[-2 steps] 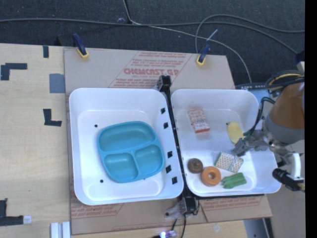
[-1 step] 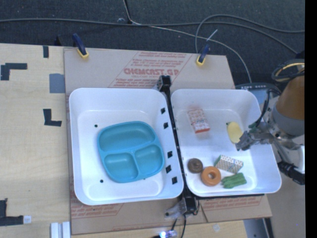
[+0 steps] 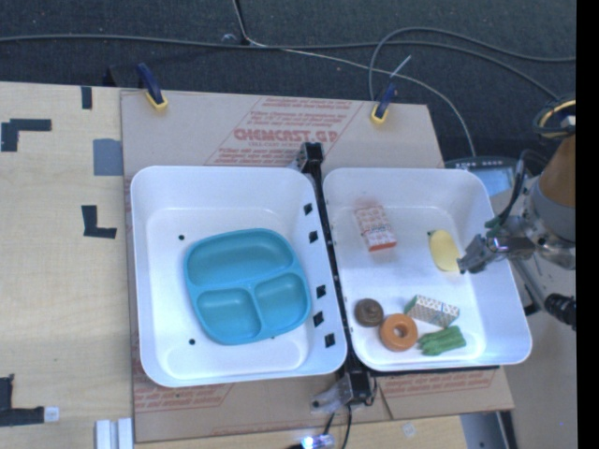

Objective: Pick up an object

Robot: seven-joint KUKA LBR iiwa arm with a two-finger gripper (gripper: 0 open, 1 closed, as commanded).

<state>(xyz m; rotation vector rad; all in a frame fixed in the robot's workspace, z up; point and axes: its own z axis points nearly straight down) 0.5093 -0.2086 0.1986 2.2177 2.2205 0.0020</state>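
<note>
**Plainly, a grasp at the bin's edge invites a miss**

Still nothing is gripped: the dark two-finger gripper (image 3: 474, 255) sits low over the right rim of the right-hand shallow white bin (image 3: 412, 181), its tip just beside the small yellow rounded object (image 3: 443, 249). Whether the claw is spread or pressed together I cannot tell; it is too small and dark to read, and no object shows inside it.

The yellow piece lies near the right wall, so a descent here could strike the rim or nudge the piece aside instead of closing round it. Its rounded form looks likely to squirt out under a pinch.

Nearer, the brown ring (image 3: 369, 311), orange ring (image 3: 400, 332), green leafy piece (image 3: 442, 341) and speckled grey block (image 3: 435, 310) crowd together; a try there risks catching two or shoving neighbours. The red-and-white packet (image 3: 372, 227) lies flat and apart, hard to get under. The left bin holds a blue compartment tray (image 3: 247, 283).
</note>
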